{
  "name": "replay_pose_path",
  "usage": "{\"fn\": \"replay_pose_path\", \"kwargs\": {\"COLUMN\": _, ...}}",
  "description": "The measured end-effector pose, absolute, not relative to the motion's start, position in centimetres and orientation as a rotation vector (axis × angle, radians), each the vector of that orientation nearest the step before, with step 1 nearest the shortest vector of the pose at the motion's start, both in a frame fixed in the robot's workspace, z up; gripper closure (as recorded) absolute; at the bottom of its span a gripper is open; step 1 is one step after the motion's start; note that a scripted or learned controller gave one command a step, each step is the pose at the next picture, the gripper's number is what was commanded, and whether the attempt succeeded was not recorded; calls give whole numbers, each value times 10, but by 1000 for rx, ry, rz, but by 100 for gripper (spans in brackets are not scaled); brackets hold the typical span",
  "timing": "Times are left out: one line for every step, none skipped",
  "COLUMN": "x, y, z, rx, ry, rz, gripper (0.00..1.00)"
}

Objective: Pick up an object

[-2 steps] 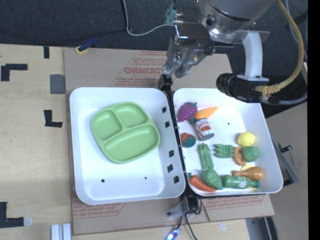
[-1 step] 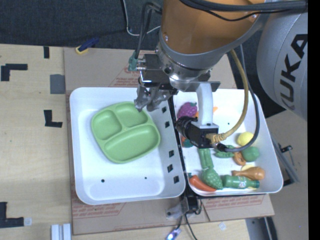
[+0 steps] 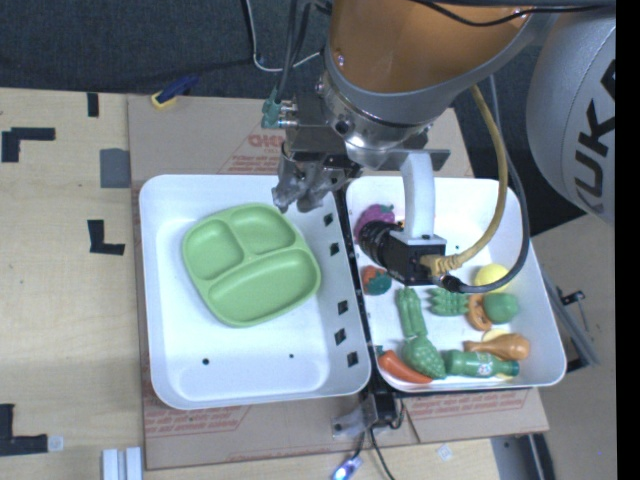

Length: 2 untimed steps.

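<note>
Two bins: white, side by side on a brown bench (image 3: 60, 298).
Left bin (image 3: 165, 358): held a green tray (image 3: 250, 264).
Right bin (image 3: 535, 298): toys (image 3: 455, 333) heaped beside tray.
Gripper (image 3: 300, 193): above tray's far corner; jaw state unclear.

Two bins sit side by side on the bench (image 3: 60, 298). The left bin (image 3: 165, 268) holds a divided plate (image 3: 250, 264), lying toward its 12 o'clock part and tilted a little. The gripper (image 3: 300, 196) hangs over the far end of the wall between the bins, at 1 o'clock from the plate. The right bin (image 3: 535, 298) holds a heap of small toys (image 3: 450, 338), all in its half toward 6 o'clock, many touching each other. A round piece (image 3: 491, 276) lies at 3 o'clock there, probably resting against its neighbour.
</note>
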<state>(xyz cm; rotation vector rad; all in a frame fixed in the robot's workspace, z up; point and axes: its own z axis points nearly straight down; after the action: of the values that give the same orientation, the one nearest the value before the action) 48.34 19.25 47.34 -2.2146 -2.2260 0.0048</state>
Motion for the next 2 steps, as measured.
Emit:
{"fn": "replay_pose_path", "kwargs": {"x": 482, "y": 142, "z": 335, "rx": -2221, "ry": -2211, "rz": 27, "gripper": 100}}
{"fn": "replay_pose_path", "kwargs": {"x": 485, "y": 122, "z": 448, "rx": -2225, "ry": -2225, "rz": -13, "gripper": 100}}
